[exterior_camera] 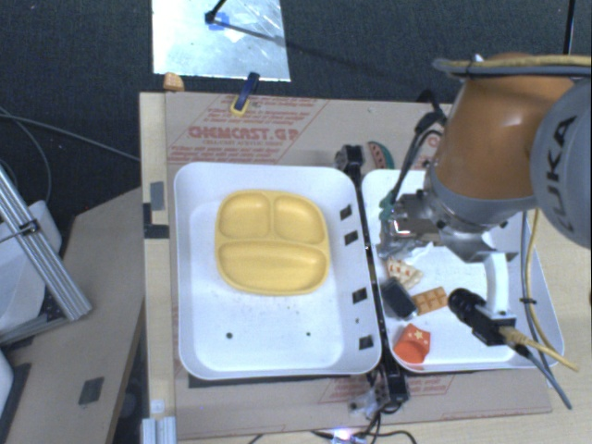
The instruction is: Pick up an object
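Grey two-finger gripper [400, 226], finger state indiscernible, hovered over crowded right white bin [541, 326]: risked missing small tan waffle-patterned block [429, 299] beside black block [399, 297].

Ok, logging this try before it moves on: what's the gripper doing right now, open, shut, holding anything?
Gripper: over the right bin, above the small items at its left side; whether it is open, shut or holding something cannot be told, since the wrist covers it.

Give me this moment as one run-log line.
arm: over right bin | tool: hidden | right bin: orange piece, tan cracker, black block | left bin: yellow divided plate
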You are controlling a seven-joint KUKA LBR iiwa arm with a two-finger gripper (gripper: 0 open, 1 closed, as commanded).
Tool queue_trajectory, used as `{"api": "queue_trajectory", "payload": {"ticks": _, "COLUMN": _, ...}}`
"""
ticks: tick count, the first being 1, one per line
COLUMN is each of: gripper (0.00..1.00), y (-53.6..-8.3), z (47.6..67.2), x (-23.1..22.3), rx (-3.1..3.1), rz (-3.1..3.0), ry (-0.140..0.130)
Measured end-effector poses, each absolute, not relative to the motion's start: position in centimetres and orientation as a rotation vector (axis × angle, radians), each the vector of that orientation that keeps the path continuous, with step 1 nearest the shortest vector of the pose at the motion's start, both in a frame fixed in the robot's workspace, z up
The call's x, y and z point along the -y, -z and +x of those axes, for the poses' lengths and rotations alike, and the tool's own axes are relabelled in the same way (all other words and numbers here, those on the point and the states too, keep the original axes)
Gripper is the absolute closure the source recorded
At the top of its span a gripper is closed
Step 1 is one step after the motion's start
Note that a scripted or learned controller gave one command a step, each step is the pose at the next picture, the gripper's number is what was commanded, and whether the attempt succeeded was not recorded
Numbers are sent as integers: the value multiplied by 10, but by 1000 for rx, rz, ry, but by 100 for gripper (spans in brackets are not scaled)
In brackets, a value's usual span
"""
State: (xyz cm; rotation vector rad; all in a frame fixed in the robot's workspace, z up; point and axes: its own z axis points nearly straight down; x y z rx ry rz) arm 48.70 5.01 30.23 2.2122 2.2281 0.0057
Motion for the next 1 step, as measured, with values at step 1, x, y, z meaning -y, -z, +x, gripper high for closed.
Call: {"api": "queue_trajectory", "payload": {"ticks": 1, "gripper": 100, "y": -395, "z": 487, "x": -85, "rx": -2226, "rz": 2210, "ry": -11}}
